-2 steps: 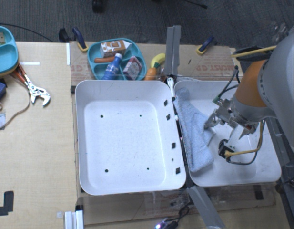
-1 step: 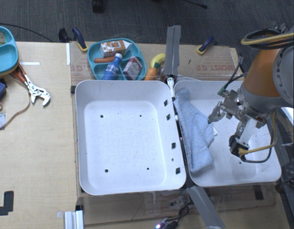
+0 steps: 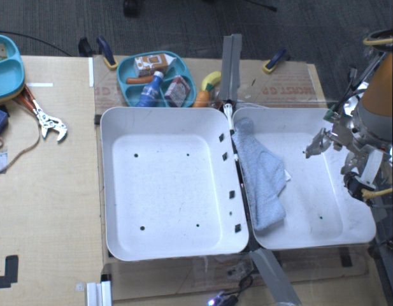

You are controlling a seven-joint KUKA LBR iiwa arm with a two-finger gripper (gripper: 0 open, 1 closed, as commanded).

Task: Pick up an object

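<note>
bench | two white bins | blue tray | wrench

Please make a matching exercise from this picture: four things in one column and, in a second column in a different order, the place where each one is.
Things:
1. grey-blue cloth
2. wrench
3. blue compartment tray
4. tool

Places:
A. on the wooden bench, left of both bins
B. behind the left bin, holding small items
C. over the right bin, near its right side
D. inside the right bin, along its left wall

Right pairs: 1-D, 2-A, 3-B, 4-C
</note>
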